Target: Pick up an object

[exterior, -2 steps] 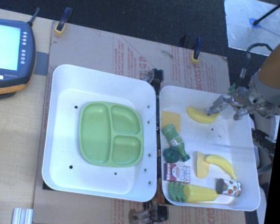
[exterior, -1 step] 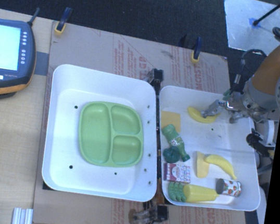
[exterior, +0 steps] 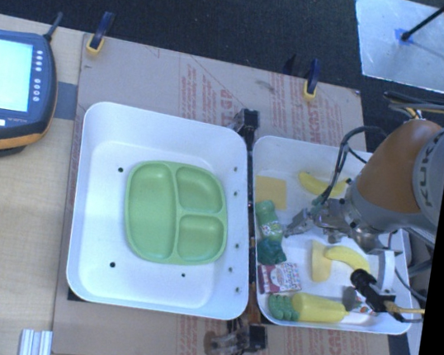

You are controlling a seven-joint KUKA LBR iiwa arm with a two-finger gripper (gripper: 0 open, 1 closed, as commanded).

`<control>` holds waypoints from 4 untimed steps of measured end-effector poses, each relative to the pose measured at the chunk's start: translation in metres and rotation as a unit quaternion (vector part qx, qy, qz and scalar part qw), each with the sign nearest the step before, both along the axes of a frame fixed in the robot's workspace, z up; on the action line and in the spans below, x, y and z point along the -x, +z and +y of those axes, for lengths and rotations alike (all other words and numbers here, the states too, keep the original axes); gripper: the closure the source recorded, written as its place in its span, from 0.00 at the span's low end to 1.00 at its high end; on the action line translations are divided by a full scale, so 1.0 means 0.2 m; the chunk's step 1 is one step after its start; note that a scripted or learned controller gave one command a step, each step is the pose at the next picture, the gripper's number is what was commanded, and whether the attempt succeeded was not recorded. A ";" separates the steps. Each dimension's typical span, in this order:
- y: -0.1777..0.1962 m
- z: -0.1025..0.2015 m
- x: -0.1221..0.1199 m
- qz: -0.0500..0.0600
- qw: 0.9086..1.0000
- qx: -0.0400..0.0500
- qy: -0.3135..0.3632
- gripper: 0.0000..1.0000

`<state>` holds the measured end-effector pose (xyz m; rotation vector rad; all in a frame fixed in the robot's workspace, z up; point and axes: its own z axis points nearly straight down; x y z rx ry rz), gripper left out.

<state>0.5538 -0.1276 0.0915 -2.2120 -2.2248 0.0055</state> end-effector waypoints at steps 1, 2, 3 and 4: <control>0.12 -0.43 -0.19 -0.002 1.000 0.001 -0.002 0.00; 0.01 -0.15 -0.51 -0.001 1.000 0.000 0.000 0.00; 0.51 -0.30 -0.52 -0.003 1.000 0.001 -0.001 0.00; 0.07 -0.30 -0.52 -0.003 1.000 0.001 -0.001 0.00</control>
